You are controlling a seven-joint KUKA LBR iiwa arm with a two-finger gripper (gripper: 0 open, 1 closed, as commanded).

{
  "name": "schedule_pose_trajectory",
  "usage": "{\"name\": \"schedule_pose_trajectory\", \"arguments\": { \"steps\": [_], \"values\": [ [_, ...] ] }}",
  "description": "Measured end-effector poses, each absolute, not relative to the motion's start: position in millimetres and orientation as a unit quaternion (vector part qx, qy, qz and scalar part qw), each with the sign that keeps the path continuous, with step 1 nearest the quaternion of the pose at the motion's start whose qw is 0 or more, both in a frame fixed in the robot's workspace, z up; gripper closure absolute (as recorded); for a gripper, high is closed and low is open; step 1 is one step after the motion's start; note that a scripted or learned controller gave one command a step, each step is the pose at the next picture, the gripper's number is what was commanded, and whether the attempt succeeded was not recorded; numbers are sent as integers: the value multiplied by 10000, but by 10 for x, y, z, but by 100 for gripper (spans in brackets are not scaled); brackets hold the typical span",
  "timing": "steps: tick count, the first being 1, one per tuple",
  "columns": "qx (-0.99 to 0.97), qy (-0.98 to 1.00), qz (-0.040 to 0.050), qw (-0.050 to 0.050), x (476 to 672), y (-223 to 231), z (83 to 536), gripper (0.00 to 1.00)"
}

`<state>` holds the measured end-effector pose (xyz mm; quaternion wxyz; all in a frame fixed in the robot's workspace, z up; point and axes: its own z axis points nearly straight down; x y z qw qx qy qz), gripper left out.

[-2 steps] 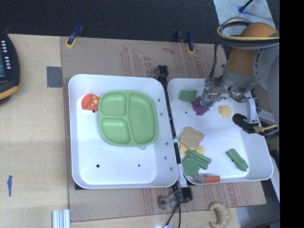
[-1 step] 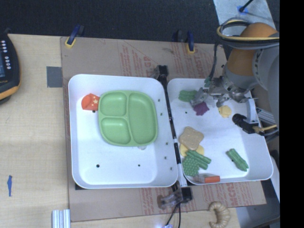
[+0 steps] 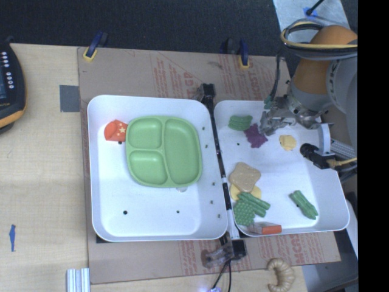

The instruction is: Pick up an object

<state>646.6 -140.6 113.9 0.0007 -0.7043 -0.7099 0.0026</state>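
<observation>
Orange stick [image 3: 269, 229] nr front rim, gripper [image 3: 268, 125] over purple piece [image 3: 256, 138]

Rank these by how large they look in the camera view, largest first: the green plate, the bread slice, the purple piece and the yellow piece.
1. Green plate, by far the largest.
2. Bread slice.
3. Purple piece and yellow piece: near alike; the gripper partly hides the purple one, so unranked.

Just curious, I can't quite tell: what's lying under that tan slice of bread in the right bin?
A yellow piece pokes out beneath the bread slice, next to a green bumpy item. The bread covers most of the yellow piece, so its shape is unclear.
</observation>
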Motion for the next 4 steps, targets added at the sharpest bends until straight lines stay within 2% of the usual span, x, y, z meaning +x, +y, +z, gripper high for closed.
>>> {"name": "schedule_pose_trajectory", "arguments": {
  "steps": [1, 2, 3, 4],
  "values": [
    [-7042, -7100, 29, 9, 6465, -1406, 1135, 0],
    [-7044, -7098, 22, 26, 6343, -1041, 908, 0],
    [-7066, -7076, 7, 0, 6572, -1397, 926, 0],
    [-7058, -7084, 8, 2, 6573, -1391, 1043, 100]
  ]
}}
